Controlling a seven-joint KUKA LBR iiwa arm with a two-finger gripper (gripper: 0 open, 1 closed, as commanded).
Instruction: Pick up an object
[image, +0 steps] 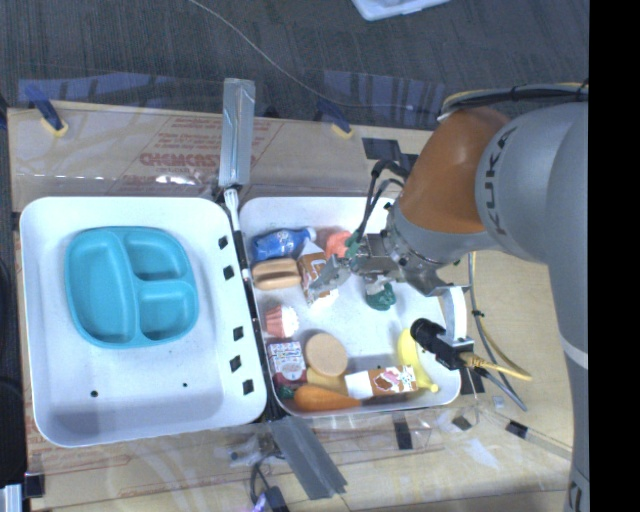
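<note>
Pick not yet done, by my reading. The arm (500, 190) reaches in from the right over the right bin (440, 385), and its hand (325, 282) sits low in the upper middle of that bin, among the toy food. Whether the hand is spread or closed I cannot tell; the wrist hides most of it. Nothing is clearly seen lifted or gripped, so no object counts as picked. What remains: close on one item and raise it free of the bin.

Likely candidates, all in the right bin and close to the hand: a hot-dog bun (277, 272) just to its left, a blue packet (281, 243) above that, an orange-red piece (337, 242) near the bin's top wall, and a small dark green item (380, 296) just right of the hand.

Further down the bin: a pink-and-white piece (280, 321), a round tan disc (326, 353), a small red-labelled packet (286, 360), a carrot (322, 399), a printed box (385, 381), a banana (412, 358).

The left bin (60, 400) holds a blue divided tray (130, 285), well apart from the action.

Obstacles: items crowd the right bin, several touching, so a neighbour may get nudged or pinched. Bin walls and the divider (238, 140) between bins limit side approach.
</note>
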